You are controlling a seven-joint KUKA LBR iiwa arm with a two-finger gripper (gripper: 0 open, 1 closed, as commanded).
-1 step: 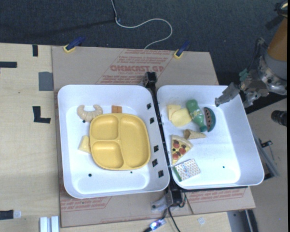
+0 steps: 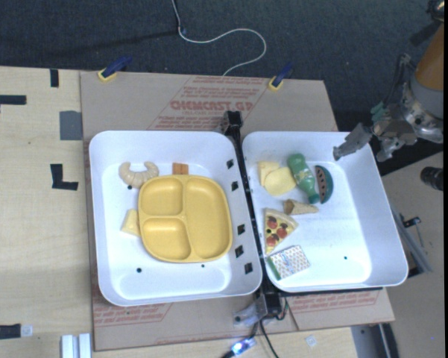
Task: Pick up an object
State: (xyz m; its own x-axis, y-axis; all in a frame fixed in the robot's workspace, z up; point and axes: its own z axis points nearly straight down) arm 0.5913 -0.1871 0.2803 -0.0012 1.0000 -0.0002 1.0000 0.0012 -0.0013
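- Hovering my gripper [image 2: 361, 142] at the right bin's [image 2: 373, 222] far corner, clear of the toys; jaw state I cannot tell.
- Pickable pizza [image 2: 277, 228] lies near the divider, unobstructed.

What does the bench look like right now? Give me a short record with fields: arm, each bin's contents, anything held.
arm: gripper over the right bin's upper right rim
left bin: yellow divided plate, curled beige piece above it, pale wedge at its left edge
right bin: pale yellow piece, green bottle, watermelon slice, pizza slice, patterned packet
held: nothing seen between the fingers
task state: no object lifted yet
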